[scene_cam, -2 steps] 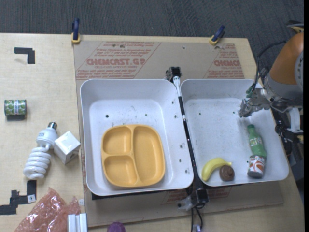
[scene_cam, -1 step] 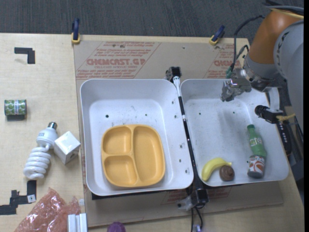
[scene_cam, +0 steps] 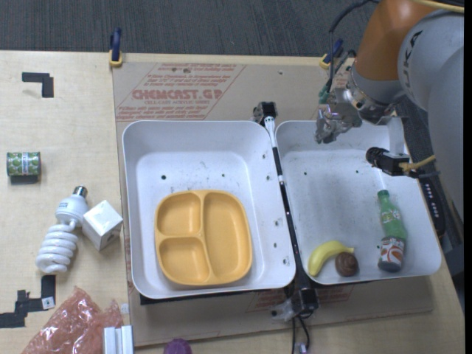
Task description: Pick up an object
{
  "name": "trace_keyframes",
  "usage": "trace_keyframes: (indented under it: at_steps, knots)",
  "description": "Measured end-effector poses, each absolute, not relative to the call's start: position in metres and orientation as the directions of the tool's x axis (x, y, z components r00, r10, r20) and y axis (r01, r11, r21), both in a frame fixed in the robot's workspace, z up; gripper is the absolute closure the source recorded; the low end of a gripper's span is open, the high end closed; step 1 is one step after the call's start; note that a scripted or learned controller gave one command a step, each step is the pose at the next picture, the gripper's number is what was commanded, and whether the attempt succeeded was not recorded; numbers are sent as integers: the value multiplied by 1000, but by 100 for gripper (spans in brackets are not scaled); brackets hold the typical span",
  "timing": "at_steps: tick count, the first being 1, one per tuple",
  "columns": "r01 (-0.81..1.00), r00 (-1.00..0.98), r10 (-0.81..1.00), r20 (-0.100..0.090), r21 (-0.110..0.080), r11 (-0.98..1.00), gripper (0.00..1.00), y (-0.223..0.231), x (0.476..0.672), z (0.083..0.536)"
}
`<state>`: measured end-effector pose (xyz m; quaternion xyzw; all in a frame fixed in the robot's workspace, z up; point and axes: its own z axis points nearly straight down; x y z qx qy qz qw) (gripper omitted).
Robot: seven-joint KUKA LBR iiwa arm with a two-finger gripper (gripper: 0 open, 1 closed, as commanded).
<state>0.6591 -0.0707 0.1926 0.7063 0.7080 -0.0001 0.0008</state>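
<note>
From above, the gripper [scene_cam: 330, 127] hangs over the far left corner of the right bin [scene_cam: 324, 190], with nothing visible between its parts; whether it is spread or pressed together cannot be told at this size. The objects lie well apart from it, along the near side of that bin: a yellow banana [scene_cam: 324, 255] touching a small brown round thing [scene_cam: 346, 264] on its right, and a green bottle [scene_cam: 391, 231] lying along the right wall, cap toward the far side. The left bin [scene_cam: 140, 175] holds a yellow divided tray [scene_cam: 203, 236] with three compartments. On the bench left of the bins lie a spiral light bulb [scene_cam: 60, 231], a white cube [scene_cam: 102, 223] just beside it, and a small green can [scene_cam: 23, 164] farther off.
</note>
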Motion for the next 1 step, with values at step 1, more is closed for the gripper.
trace_keyframes:
  at_steps: [1]
  knots:
    - [1000, -2, 1000, -1, 1, 2, 0, -71, 659, 193]
